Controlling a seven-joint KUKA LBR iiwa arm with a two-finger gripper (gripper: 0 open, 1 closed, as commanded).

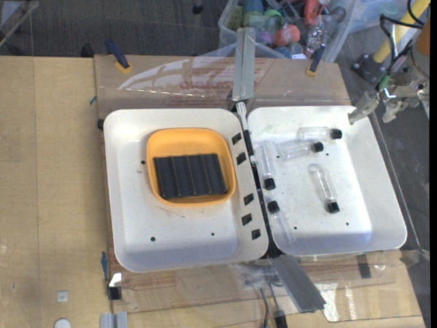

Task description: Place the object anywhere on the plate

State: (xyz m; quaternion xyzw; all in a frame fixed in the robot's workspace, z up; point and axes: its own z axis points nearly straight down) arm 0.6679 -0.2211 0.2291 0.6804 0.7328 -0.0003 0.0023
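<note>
An orange plate (192, 138) rests in the left bin (130, 238). A black ridged block (190, 175) lies flat on it, filling most of its middle. Several clear plastic tubes with black caps lie scattered in the right bin (382, 231); one tube (322, 185) is near the middle and another tube (263, 161) runs along the left wall. My gripper (375, 108) hangs open by the right bin's far right corner, just outside the rim, with nothing between its fingers.
A metal divider bar (243, 63) stands behind the seam between the bins. Beyond it sits a clear tub of colourful toys (287, 9). Black clips (244, 183) line the seam. Cables hang at the far right.
</note>
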